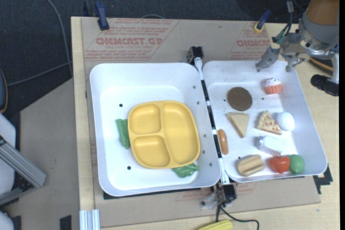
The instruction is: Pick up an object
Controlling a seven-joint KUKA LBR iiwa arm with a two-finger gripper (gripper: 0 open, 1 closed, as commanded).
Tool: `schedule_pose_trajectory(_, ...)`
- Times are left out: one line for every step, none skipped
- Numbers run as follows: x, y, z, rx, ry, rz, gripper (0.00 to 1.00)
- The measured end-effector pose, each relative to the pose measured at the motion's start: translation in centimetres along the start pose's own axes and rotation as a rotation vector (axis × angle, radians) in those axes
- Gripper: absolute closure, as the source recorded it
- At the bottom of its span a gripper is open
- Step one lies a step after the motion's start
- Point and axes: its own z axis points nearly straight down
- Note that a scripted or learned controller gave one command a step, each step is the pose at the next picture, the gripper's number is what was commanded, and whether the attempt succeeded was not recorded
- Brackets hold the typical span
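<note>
We see the small food items lying loose in the right bin (312, 137), none of them lifted: a cupcake (273, 85) near its far edge, a brown cookie (239, 98) just inward of it, a sandwich wedge (239, 123), a pizza slice (268, 123) and a white egg (285, 120) across the middle, a hot dog (222, 141) against the left wall, and a bread roll (250, 164), a tomato (279, 164) and a green piece (296, 164) along the near edge. The gripper (280, 60) hangs above the bin's far right corner, just beyond the cupcake; its two fingers stand spread apart with nothing between them. The left bin (102, 116) carries a yellow divided plate (163, 133) near its centre, with green leaves (123, 132) poking out at the plate's left side and near edge. Both bins rest on a brown bench sheet (135, 37), with blue clamps (101, 15) at its far edge.
</note>
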Motion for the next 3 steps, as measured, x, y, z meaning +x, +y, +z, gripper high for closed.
schedule_pose_trajectory(5.3,-2.5,10.8,0.0,0.0,-0.001,0.0)
schedule_pose_trajectory(5.5,-6.3,10.8,0.001,0.001,0.001,0.0)
schedule_pose_trajectory(5.6,-6.3,9.8,-0.001,0.001,0.001,1.0)
